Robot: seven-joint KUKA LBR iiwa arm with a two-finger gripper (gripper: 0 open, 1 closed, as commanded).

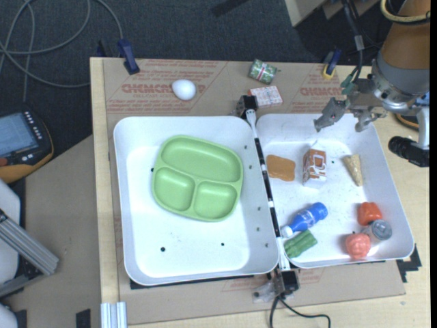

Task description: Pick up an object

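Note:
My gripper (343, 120) hangs over the far edge of the right bin (389, 183), open, with nothing between its fingers (327, 115). Below it in the bin stands a small brown and white carton (315, 166). Left of the carton lies a tan bread-like piece (280, 167), and to its right a pale cone (354, 169). Nearer the front lie a blue and white bottle (306, 219), a green packet (300, 243), an orange-red piece (369, 212), a grey round thing (380, 230) and a pinkish red lump (357, 244).
The left bin (136, 238) holds a green divided plate (197, 178). Behind the bins on the cardboard lie a white egg (183, 89), a small green can (263, 71) and a small card (265, 96). Blue clamps (127, 56) grip the board's far edge.

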